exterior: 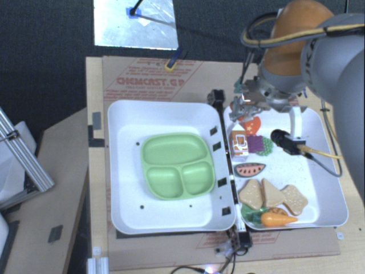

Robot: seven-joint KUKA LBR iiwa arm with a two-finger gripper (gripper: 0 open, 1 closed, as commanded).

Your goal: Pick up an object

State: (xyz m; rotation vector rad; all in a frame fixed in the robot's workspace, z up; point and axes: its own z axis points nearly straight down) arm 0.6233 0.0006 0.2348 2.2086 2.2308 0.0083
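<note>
The arm [319, 44] leans over the right bin [331, 170], its pincer [246, 108] low at the bin's far left corner; whether it is wide or narrow cannot be told. Directly beneath it sits a red toy food piece [251, 124], probably light, rigid plastic, best taken across its narrow sides. Nearer the camera from the pincer lie purple grapes [259, 145] and a watermelon slice [250, 169].
</note>
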